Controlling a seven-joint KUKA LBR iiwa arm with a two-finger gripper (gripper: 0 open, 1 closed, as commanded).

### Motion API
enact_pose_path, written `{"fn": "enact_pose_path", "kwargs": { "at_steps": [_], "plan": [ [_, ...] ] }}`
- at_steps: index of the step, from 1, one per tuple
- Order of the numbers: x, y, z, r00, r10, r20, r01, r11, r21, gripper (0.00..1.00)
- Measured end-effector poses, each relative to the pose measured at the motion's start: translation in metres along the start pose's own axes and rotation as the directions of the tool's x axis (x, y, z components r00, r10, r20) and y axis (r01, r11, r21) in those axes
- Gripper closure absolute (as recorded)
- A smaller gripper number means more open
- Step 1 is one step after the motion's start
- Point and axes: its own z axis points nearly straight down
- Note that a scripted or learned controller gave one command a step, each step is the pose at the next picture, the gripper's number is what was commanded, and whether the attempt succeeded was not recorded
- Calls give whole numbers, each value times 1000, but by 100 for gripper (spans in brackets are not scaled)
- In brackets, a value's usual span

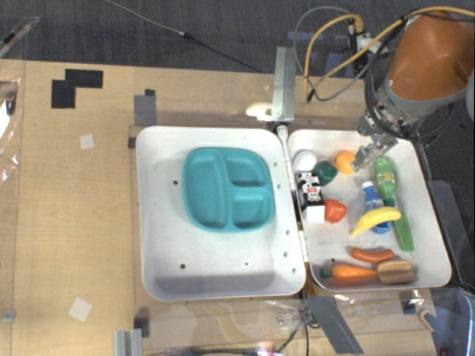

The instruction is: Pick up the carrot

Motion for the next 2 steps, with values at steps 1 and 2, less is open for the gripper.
{"fn": "enact_pose_path", "kwargs": {
  "at_steps": [1,2],
  "plan": [
    [-63,50,75,999,32,-2,-32,999,-1,100],
    [-40,98,-55,965,-261,-4,261,965,1,100]
  ]
}}
